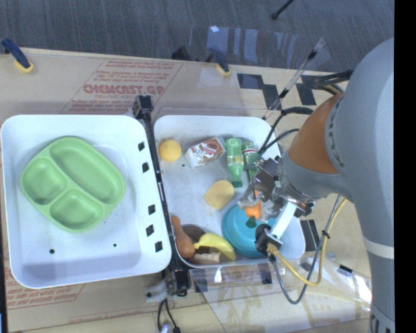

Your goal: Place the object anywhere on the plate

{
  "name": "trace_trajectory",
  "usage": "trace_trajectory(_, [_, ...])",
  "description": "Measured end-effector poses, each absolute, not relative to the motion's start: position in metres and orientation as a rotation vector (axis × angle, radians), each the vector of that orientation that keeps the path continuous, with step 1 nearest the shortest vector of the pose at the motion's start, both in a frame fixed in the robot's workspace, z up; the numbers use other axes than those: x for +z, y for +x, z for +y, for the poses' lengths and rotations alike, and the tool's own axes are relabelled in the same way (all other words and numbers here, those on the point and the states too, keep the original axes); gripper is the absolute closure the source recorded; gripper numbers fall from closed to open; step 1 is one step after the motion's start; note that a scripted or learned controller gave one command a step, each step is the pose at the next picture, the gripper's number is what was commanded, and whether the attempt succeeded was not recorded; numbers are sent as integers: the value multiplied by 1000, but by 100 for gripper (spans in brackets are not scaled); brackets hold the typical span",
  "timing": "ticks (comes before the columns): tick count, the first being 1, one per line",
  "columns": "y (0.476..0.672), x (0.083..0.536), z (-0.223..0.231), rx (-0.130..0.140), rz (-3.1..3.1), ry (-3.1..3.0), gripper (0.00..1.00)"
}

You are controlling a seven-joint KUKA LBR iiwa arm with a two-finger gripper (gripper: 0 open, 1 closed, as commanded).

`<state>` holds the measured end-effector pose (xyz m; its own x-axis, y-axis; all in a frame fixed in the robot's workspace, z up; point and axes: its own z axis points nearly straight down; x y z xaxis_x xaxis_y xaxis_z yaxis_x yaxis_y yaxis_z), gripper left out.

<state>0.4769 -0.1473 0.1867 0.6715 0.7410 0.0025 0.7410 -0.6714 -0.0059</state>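
Here, nearest: yellow banana and blue round bowl, right of green three-compartment plate. Tool low above bowl; grip state cannot tell. Farther: yellow ball, green bottle. Risk: crowding spoils grasp, nothing reaches plate.

Bright, even overhead light, soft shadows (slightly grainy, mildly blurred)
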Motion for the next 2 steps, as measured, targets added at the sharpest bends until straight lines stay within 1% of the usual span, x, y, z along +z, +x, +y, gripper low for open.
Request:
trace_trajectory(1, [514, 147, -176, 13, -794, -3030, 100])
trace_trajectory(2, [568, 210, -165, 9, -516, -3091, 100])
